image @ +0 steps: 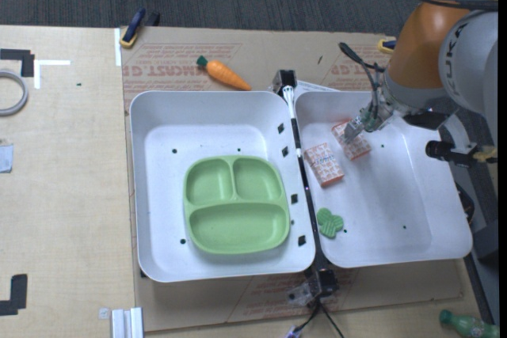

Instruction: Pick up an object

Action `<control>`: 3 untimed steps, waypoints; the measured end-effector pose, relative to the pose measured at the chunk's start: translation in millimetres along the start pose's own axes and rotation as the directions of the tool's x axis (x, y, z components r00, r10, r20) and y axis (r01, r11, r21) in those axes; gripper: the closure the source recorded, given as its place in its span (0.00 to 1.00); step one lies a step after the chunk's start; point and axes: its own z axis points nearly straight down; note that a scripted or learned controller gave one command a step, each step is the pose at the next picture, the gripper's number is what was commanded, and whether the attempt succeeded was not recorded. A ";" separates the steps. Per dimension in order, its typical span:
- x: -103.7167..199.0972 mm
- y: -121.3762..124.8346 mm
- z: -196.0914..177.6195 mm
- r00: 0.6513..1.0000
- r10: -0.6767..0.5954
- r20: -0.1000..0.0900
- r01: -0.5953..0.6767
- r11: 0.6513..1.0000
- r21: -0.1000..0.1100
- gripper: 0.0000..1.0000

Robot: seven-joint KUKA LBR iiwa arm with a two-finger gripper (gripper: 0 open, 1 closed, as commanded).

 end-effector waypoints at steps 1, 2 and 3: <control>81.3 44.7 -89.4 0.994 -0.111 -0.012 0.111 0.994 0.010 1.00; 81.2 44.7 -89.4 0.994 -0.110 -0.012 0.110 0.994 0.010 0.00; 106.7 14.2 -84.2 0.951 -0.310 -0.015 0.310 0.951 0.007 0.00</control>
